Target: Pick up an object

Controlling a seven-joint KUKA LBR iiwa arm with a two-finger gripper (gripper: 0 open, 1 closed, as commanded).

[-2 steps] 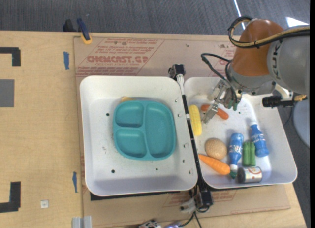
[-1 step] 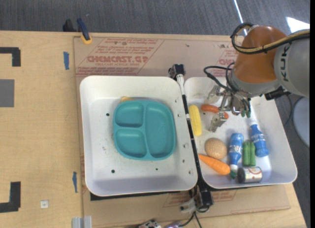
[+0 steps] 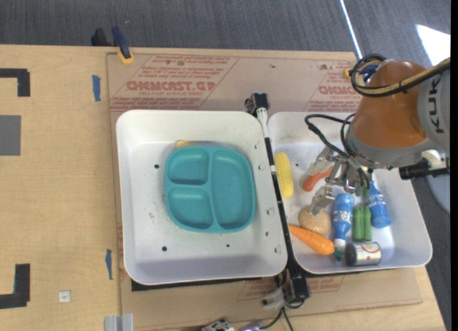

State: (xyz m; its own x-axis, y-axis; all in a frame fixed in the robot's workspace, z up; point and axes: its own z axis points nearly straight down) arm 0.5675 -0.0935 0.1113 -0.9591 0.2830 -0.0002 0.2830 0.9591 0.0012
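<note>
The right bin (image 3: 418, 240) holds the things open to picking. A yellow corn cob (image 3: 284, 174) lies near its left wall, an orange carrot (image 3: 312, 239) slants along the lower left, and a round tan ball (image 3: 313, 219) sits just above the carrot. Beside the ball stands a cluster of bottles: a blue and white bottle (image 3: 343, 216), a green bottle (image 3: 362, 222) and a blue bottle (image 3: 378, 208), with a white can (image 3: 365, 252) lying at their lower end. A smaller orange piece (image 3: 315, 179) lies near the corn.

The gripper (image 3: 336, 179) hangs over the middle of this bin, above the upper ends of the bottles; whether it is released or clenched cannot be told, and nothing can be seen held in it. The arm's orange band (image 3: 386, 111) fills the bin's upper right.

The left bin (image 3: 136, 179) carries a teal divided plate (image 3: 211, 186) lying flat in its middle, with a sliver of something yellowish at the plate's top edge
</note>
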